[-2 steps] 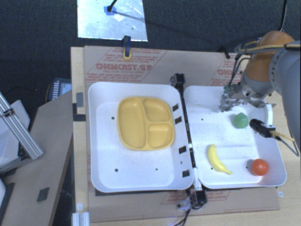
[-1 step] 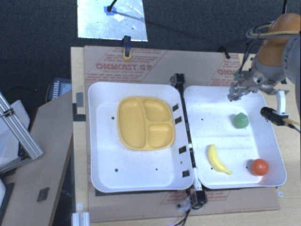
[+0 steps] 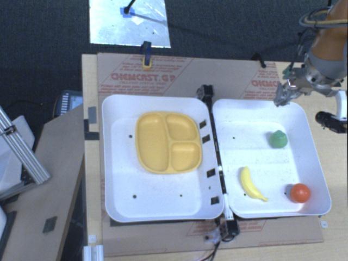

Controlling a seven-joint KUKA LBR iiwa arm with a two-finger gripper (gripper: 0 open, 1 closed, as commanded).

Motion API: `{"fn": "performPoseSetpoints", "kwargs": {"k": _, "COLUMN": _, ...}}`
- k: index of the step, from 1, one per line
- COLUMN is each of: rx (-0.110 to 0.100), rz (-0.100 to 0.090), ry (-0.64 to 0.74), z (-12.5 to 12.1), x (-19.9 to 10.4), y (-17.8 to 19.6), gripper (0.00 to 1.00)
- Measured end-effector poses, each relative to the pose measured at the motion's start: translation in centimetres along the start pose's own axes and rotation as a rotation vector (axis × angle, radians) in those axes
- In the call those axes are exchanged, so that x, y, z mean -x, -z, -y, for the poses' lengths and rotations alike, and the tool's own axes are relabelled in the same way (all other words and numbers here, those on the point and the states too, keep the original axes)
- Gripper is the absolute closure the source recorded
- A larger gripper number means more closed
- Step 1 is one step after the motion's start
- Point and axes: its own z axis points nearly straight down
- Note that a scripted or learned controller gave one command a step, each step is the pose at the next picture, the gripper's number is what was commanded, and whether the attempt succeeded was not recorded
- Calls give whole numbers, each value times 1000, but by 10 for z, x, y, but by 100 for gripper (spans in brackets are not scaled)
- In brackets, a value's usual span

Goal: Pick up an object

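Two shallow white bins sit side by side on the tabletop (image 3: 255,69). The left bin (image 3: 117,145) holds a yellow divided plate (image 3: 167,142) with three compartments, lying flat near its middle. The right bin (image 3: 310,145) holds a green ball-like object (image 3: 278,139) toward its far right, a banana (image 3: 252,184) nearer the front, and an orange-red round fruit (image 3: 300,192) in the front right corner, all apart from one another. The arm's jaws (image 3: 284,95) hang over the right bin's far right corner, nothing between them that I can make out
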Motion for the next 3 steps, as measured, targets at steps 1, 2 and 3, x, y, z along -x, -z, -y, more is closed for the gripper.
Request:
{"fn": "performPoseSetpoints", "kwargs": {"k": 1, "rx": -6, "rz": -1, "ry": 1, "z": -1, "x": 0, "y": -17, "gripper": 100}}
{"fn": "performPoseSetpoints", "kwargs": {"k": 2, "rx": -8, "rz": -2, "ry": 2, "z": 16, "x": -49, "y": -15, "gripper": 100}}
{"fn": "performPoseSetpoints", "kwargs": {"k": 3, "rx": -8, "rz": -4, "ry": 4, "z": 20, "x": -108, "y": -21, "gripper": 100}}
